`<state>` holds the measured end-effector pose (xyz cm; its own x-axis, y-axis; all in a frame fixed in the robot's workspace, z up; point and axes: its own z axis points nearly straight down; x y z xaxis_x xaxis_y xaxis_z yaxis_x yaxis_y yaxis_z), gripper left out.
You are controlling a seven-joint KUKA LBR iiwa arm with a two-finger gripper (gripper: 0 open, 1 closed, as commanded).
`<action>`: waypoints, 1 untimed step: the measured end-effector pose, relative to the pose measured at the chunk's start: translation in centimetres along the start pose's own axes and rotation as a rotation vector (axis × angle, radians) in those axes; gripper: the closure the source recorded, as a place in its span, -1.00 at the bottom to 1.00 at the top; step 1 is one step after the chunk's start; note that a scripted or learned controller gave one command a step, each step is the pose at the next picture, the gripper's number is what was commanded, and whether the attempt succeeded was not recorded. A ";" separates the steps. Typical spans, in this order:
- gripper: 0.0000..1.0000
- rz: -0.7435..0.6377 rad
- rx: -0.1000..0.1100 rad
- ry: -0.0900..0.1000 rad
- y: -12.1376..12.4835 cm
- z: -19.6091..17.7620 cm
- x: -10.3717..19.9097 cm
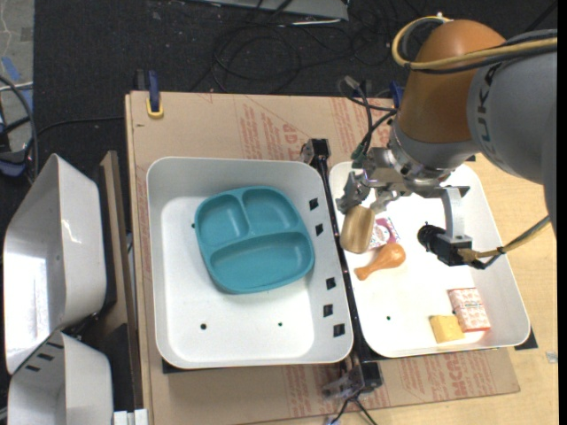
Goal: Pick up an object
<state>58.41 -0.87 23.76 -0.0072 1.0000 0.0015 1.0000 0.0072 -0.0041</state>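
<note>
- Nearest the camera, a yellow block [446, 328] and a red-and-white box [468, 309] lie touching or almost touching by the near right corner of the right bin [403, 312].
- Further in, along that bin's left edge, three things crowd together: a tan lump [357, 229] against the left wall, a pink packet [385, 232] just beside it, and an orange piece [383, 259] on the near side of both, touching or nearly touching the lump.
- The gripper [361, 200] hangs right over the far end of the tan lump. At this slant I cannot tell whether it is released or clenched, nor whether the lump is caught in it.
- The tan lump looks like the thing to be picked, since it sits directly under the tool.
- The left bin [239, 326] carries a teal divided plate [254, 239] around its middle, well apart from the gripper.
- To do the grasp well, I judge:
  - centre over the lump's middle, not its far tip, so it does not squirt out;
  - close across its narrow width, keeping clear of the bin wall on one side and the packet on the other;
  - go low enough for a firm hold, then lift straight up so the orange piece is not dragged along.
</note>
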 end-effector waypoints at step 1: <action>1.00 -0.001 -0.001 0.000 -1.1 1.0 5.0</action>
